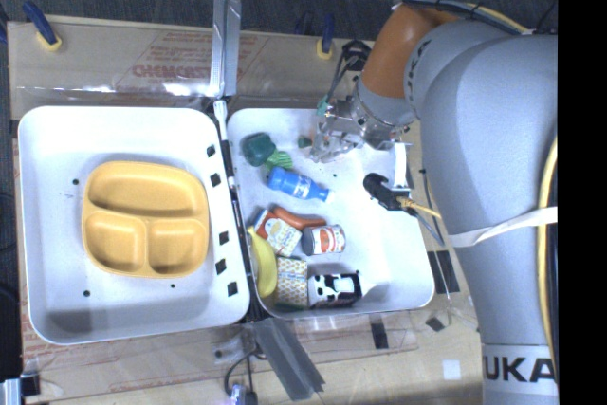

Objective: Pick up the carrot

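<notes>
Dark carpet is showing beyond a table (114,52) that is carrying two white bins side by side. Reaching in from three o'clock, the arm (474,156) is filling the right side, its orange band (394,47) sitting above the wrist. At nine o'clock the left bin (38,204) is holding a yellow tray (145,216) with three compartments. Beside it, the right bin (398,270) is holding the clutter.

Jaws (334,142) are hovering at the right bin's twelve o'clock end, pointing down near a teal toy (257,147); whether they are spread or pressed together I cannot tell, and nothing is visibly sitting between them. A blue bottle (298,185) is lying just below, toward six o'clock. The carrot (302,219), as best I can judge, is the orange piece lying across a packet at the bin's middle, touching a small can (323,240) at its four o'clock side; a banana (265,265) is curving along the bin's eight o'clock wall. A black-and-white carton (332,288) is lying at six o'clock.

Doing this well probably means travelling from twelve toward six o'clock, clearing the bottle, then descending with the jaws set across the carrot's narrow width. The can is crowding one side, so a careless approach risks pinching it or the packet instead.
</notes>
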